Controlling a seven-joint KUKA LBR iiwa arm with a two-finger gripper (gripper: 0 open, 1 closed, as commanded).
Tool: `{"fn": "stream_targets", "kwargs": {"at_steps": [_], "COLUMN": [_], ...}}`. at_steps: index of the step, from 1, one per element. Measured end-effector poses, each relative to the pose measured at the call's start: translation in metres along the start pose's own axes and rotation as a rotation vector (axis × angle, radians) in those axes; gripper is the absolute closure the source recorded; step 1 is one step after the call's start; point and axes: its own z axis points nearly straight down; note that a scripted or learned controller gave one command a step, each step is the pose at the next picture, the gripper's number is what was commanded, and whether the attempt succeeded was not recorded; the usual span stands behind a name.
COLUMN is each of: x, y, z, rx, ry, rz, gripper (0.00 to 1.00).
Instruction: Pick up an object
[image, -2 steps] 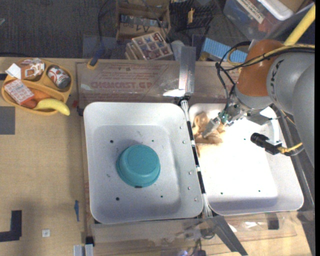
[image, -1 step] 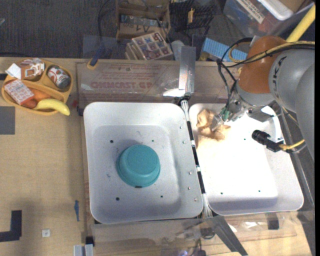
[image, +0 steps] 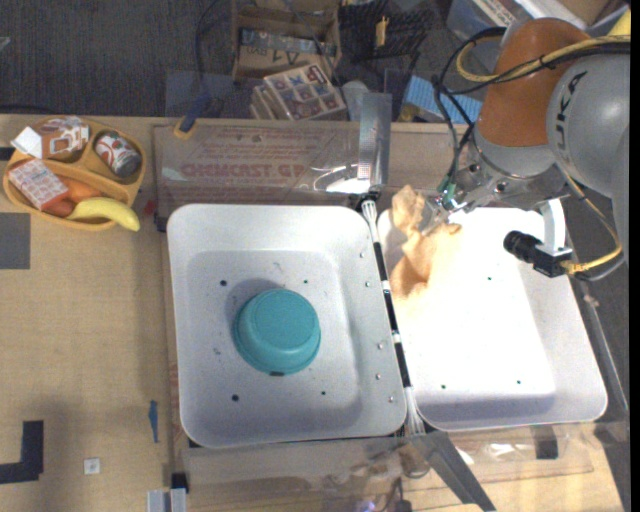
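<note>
Tool (image: 447, 203) in the upper right of the frame, under the grey arm (image: 590, 110) with its orange band, over the upper left part of the right bin (image: 520, 340). Cannot tell whether open or closed: too small and blurred at the tip.

Tan cloth (image: 410, 255) just left of and below the tool, crumpled and soft-edged. Reaches with its upper right end up to the tool's tip, seemingly touching it; hard to say whether gripped. Spreads down and left from there, over the right bin's left rim, beside the seam between the two bins.

Teal bowl (image: 278, 330) upside down in the middle of the left bin (image: 200, 250), well apart from the tool.

Yellow tray (image: 20, 185) on the tabletop (image: 80, 330) at upper left, with a banana (image: 108, 211) at its lower edge.
</note>
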Motion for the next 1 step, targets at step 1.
{"fn": "stream_targets", "kwargs": {"at_steps": [1], "x": [0.0049], "y": [0.0018], "z": [0.0005], "rx": [0.000], "ry": [-0.001], "rz": [0.225], "gripper": [1.00]}}
